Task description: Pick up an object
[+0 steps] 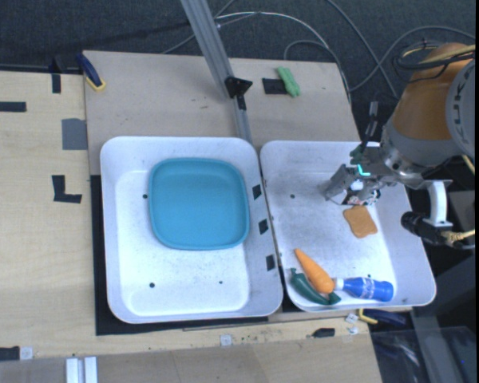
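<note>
A plywood tabletop (32,214) over dark flooring is seen. In the right bin (303,214), a carrot (314,271) is laid diagonally, tip up-left. Gripper (353,188) is lowered nearby; finger state cannot be told.

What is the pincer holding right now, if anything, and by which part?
Cannot be told. The pincer hovers over the right bin, just above the tan bread-like piece, and nothing shows in its grip.
</note>
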Motion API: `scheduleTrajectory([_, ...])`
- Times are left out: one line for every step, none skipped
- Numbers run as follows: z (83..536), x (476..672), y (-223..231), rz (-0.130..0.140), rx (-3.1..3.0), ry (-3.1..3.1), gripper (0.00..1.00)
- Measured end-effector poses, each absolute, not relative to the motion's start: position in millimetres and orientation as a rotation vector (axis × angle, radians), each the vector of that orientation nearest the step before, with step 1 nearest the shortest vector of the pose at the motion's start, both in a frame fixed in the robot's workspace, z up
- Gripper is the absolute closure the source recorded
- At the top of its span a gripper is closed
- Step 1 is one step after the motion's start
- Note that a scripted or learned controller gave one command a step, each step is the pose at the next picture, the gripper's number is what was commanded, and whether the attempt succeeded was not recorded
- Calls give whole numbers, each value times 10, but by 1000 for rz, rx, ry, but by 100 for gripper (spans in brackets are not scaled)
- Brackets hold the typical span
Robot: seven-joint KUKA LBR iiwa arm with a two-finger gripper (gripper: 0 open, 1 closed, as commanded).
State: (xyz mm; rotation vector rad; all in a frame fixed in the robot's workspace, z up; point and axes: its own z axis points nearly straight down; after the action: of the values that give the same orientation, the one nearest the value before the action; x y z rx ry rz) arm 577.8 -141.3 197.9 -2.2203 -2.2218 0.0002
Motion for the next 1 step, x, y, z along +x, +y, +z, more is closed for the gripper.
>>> scheduleTrajectory([1979,5778,-1413,0,-2220,-2222,0])
